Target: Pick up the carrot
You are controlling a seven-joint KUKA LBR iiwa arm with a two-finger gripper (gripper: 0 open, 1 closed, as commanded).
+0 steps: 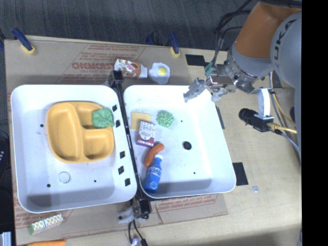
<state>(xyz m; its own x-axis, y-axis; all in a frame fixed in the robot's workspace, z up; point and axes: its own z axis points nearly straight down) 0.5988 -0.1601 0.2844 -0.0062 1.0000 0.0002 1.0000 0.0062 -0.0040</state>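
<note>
Cardboard sheeting, brown with red print, covers the tabletop under both shallow white plastic bins, and at the nearest edge a small patterned wrapper lies on it just outside the left bin. Inside the right bin, close to its near-left wall, a blue plastic bottle with a white cap lies on its side, and the small orange carrot, smooth and tapered, lies slantwise touching the bottle's cap end, hard by the seam between the two bins. Just beyond the carrot sits a little red and white printed packet, overlapping a flat pale yellow square, with a knobbly green ball beside them. The right half of that bin's floor is mostly bare apart from a dark round spot, leaving open room on the carrot's right, while its left is cramped by the bin wall. In the left bin a glossy yellow divided tray takes up the middle, with a crinkled green leaf-shaped piece resting on its right rim. Past the bins' far edge, on the cardboard, stand a small brown and white carton and a white and yellow rounded item. The metal gripper hangs over the far rim of the right bin, well apart from the carrot, with nothing between its fingers; I cannot tell whether they are spread or closed.
</note>
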